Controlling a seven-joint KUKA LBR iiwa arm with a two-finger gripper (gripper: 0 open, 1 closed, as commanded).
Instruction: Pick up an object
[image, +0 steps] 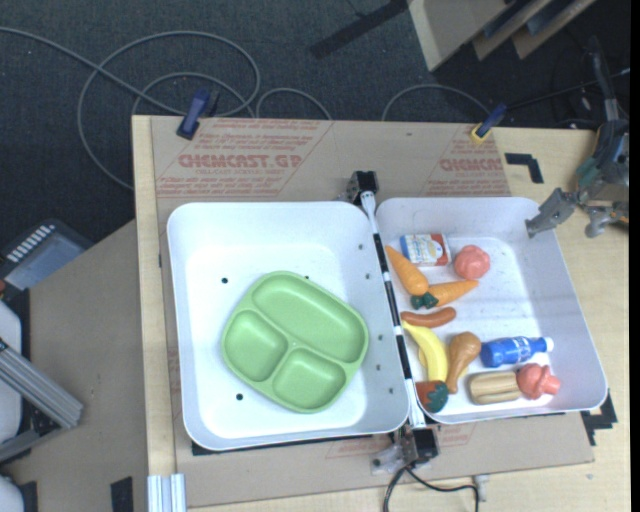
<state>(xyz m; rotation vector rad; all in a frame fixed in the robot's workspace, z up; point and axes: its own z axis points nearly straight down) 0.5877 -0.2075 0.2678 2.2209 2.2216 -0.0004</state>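
The right bin (570, 290) holds several toy foods. Among them are two orange carrots (408, 272), a small white carton (424, 248), a pink round fruit (472, 262), a red sausage (428, 319), a banana (430, 352), a brown drumstick (462, 354), a blue bottle (514, 350), a tan bread roll (492, 386) and a red fruit (538, 380). My gripper (566, 222) hangs over the bin's far right corner. Its fingers are spread with nothing between them, well apart from all the foods.
The left bin (200, 250) holds a green three-compartment plate (294, 341). A black hinge strip (386, 290) joins the two bins. Blue clamps (193, 113) and cables lie at the bench's far edge. Grey equipment (35, 255) stands off the bench at left.
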